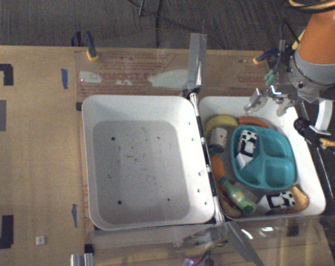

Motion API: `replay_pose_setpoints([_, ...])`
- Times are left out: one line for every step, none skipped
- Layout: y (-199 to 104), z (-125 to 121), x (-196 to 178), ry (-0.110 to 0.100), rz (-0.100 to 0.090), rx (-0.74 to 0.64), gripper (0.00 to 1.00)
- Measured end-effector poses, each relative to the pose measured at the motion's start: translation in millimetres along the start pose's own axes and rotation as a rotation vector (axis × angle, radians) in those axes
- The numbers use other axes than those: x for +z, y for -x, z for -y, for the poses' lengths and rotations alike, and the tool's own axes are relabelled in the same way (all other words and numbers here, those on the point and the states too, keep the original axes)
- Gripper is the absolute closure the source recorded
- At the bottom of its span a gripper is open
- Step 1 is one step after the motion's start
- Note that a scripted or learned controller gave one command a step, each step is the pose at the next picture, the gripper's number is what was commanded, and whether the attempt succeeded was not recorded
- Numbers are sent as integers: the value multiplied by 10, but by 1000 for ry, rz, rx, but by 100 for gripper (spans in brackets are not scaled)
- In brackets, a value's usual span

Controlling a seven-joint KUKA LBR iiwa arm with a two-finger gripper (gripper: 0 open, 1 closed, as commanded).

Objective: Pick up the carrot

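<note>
Watching the feed from my desk, here's how it sits. The gripper (pixel 268 98) hangs over the far rim of the right bin (pixel 314 165), up in its top-right area, with the orange-banded arm (pixel 318 43) coming in behind it. I honestly can't tell whether it's spread or closed — at this angle it's just a cluster of shiny metal bits, and I see nothing caught in it.

The carrot (pixel 217 167) is down and to the left of the gripper, well apart from it, lying along the right bin's left wall. It's squeezed between that wall and the teal divided tray (pixel 265 157), which takes up most of the bin just below the gripper. A black-and-white patterned thing (pixel 246 146) sits in the tray's left compartment.

Closer to the gripper, just below and left of it, there's a yellow rounded item (pixel 221 123) and a reddish-orange piece (pixel 253 121) peeking out at the tray's far edge — the latter is nearly under the gripper. Past the carrot's near end lies a green bottle (pixel 238 195), and beside that another black-and-white item (pixel 278 200) against something tan.

The left bin (pixel 95 148) is way off to the gripper's left.
</note>
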State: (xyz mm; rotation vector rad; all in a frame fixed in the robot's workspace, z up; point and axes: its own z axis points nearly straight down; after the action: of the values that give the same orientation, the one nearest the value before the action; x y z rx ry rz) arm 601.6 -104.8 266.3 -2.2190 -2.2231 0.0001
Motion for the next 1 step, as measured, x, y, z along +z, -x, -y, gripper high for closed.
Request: replay_pose_setpoints([-558, 1066, 48, -1, 0, -24, 0])
